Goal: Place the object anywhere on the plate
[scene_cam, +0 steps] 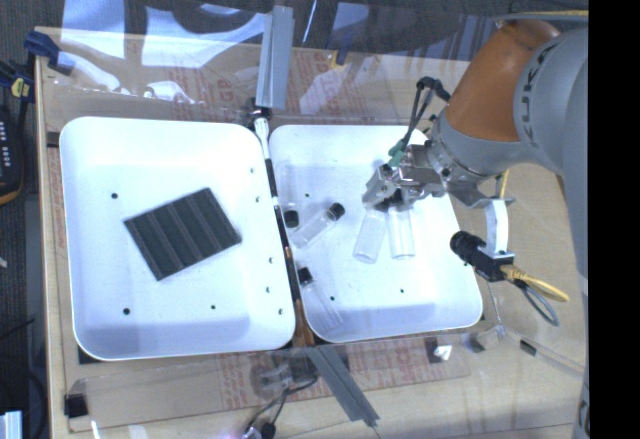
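Observation:
A dark ribbed rectangular plate (183,232) lies tilted in the middle of the left white bin (90,317). My gripper (393,192) hangs over the upper middle of the right bin (440,312). Just below it, two clear vials (369,238) (402,233) lie side by side on the bin floor. A third clear vial with a black cap (322,223) lies further left, near the divider between the bins. From this height I cannot make out whether the gripper touches the two vials.
Two small black pieces (291,218) (303,276) sit by the right bin's left wall. Another clear vial (326,312) lies near that bin's front left corner. The orange-banded arm (505,77) covers the bench at the right.

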Robot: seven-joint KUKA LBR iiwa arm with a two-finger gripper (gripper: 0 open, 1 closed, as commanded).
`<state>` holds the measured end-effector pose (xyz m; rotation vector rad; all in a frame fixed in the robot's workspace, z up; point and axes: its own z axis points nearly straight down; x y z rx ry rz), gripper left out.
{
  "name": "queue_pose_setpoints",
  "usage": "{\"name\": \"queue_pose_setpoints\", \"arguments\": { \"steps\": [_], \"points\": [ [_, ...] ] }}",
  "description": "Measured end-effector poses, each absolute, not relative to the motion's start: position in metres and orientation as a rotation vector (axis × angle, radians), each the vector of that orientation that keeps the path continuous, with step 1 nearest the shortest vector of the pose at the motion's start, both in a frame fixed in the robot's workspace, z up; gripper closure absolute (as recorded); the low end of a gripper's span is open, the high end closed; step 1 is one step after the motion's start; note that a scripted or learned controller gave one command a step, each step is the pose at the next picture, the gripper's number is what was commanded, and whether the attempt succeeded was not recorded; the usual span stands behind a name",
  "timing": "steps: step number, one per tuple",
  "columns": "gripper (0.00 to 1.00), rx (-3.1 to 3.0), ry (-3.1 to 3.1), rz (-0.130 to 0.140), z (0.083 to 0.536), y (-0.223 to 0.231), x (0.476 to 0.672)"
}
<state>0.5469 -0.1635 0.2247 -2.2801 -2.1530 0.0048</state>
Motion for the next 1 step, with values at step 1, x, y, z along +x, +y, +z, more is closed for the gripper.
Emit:
{"name": "queue_pose_setpoints", "arguments": {
  "steps": [1],
  "points": [
    [1.00,-2.509,-1.877,0.011,0.2214,-0.1017,0.5490]
  ]
}}
